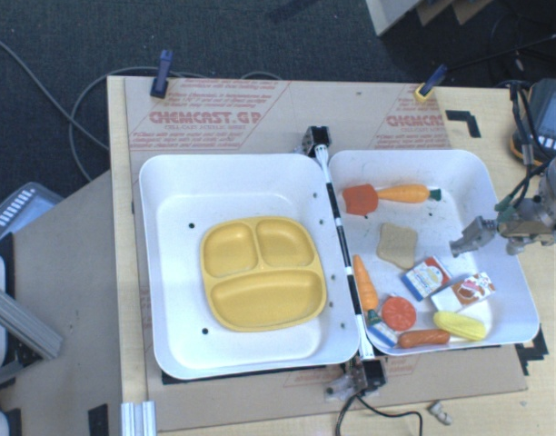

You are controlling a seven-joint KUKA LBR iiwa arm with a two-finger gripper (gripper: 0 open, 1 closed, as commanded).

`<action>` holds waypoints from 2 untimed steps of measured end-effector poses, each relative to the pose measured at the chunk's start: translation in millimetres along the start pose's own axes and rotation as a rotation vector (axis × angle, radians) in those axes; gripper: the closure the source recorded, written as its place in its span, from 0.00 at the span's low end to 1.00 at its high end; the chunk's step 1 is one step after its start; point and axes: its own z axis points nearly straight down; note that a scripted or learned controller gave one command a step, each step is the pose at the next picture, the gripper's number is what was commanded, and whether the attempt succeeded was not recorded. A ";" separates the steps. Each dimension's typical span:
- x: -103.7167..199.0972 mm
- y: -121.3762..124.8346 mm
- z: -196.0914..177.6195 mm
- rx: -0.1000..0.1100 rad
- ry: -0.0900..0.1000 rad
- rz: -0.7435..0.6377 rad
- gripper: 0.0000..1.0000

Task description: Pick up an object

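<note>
In the right bin you have all the loose items. Along its far side an orange carrot lies flat, its tip touching a red block. Nearer the middle sits a tan slice. Toward the near side you see a small blue-and-white carton with a red-and-white carton just beside it, a red disc, a yellow corn cob and a sausage. A second, smaller carrot lies along the wall next to the divider.

The gripper hangs over the bin's right part, above the cartons and apart from them. You cannot tell how its jaws stand, and nothing shows between them.

The left bin holds a yellow tray with three compartments.
</note>
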 end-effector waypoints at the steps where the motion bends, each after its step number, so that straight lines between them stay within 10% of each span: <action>1: 39.5 53.7 117.4 0.002 0.001 -0.001 0.00; 2: 57.3 62.1 154.8 0.003 0.002 -0.001 0.00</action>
